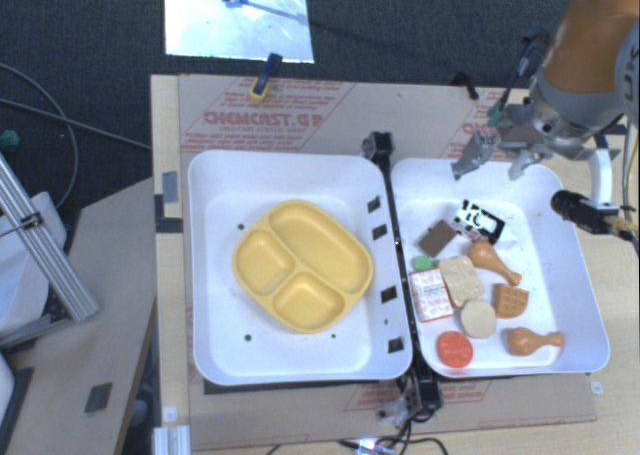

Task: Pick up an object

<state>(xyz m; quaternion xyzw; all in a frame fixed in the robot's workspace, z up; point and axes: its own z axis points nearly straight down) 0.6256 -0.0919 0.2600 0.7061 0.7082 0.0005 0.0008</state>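
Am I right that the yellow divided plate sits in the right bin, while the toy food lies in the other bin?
Not quite: the camera view shows the yellow divided plate in the left bin; the toy food lies in the right bin.

Arm [590, 33] cut off by right and top edges; small green item [424, 263] too small to identify.

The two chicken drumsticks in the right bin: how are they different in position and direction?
The upper drumstick lies mid-bin beside the bread slice, tilted diagonally. The lower drumstick lies near the bin's front edge, almost level, with its bone end pointing right. Both are orange-brown toy pieces lying flat.
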